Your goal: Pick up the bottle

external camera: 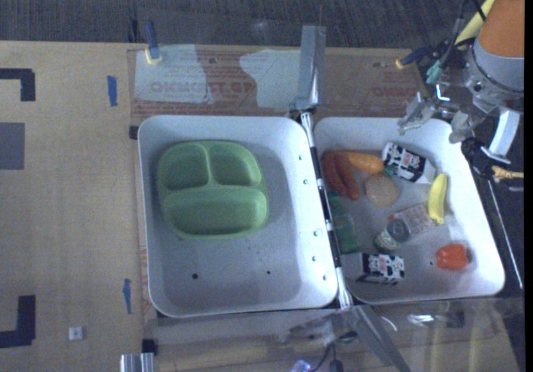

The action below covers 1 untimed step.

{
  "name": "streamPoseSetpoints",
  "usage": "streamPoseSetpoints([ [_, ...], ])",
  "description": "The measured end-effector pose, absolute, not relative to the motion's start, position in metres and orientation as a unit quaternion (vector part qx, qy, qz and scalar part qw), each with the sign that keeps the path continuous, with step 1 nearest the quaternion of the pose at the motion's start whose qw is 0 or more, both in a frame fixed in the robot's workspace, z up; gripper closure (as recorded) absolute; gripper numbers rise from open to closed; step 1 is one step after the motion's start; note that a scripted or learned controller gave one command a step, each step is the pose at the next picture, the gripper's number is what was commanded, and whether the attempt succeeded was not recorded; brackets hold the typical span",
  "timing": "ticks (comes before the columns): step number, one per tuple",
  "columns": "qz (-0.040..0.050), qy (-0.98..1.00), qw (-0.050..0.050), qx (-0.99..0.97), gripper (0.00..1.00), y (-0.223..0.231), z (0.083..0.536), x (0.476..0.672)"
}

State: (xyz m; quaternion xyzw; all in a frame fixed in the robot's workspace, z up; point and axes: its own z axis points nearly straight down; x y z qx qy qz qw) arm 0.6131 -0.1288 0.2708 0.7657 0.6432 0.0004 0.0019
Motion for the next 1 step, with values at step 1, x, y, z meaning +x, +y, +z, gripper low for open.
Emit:
streamPoseSetpoints([
  [1, -0.0008, 0.524, -0.001, 0.851, 0.0, -0.0986, 0.0966, 0.5947],
])
